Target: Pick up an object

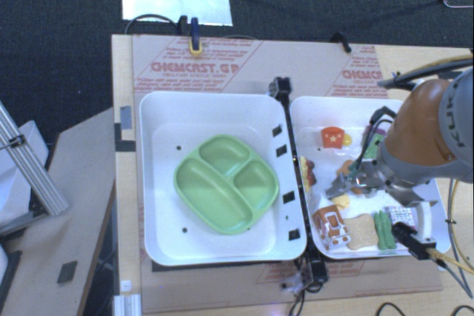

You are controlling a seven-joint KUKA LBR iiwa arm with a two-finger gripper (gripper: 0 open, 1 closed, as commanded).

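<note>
Nearest you, along the front wall of the right bin [370,101], lies a row of small toy foods: a brown and white piece [329,225] at the left, a slice of toast [361,232] beside it, and a green piece [385,230] to the right of that, its long axis running front to back. You have not lifted anything yet, by my reading.

Your gripper [351,185] hangs low over the middle of that bin, at the end of the arm [418,133] that comes in from the right. Whether it is released or clenched I cannot tell, since the wrist covers most of it (the metal tip is a blur from this height), so do not count on a grasp.

What matters for your next move is direction. A small yellow piece [341,200] sits just beside the tip, slightly toward the front, and looks like the closest candidate. The toast row lies further forward of the tip; the red and yellow piece [333,137] lies back and a little left, near the rear wall; a dark piece [308,174] sits left against the divider.

The green plate [226,183] lies in the left bin [215,107], well apart from the tip, across the divider
</note>
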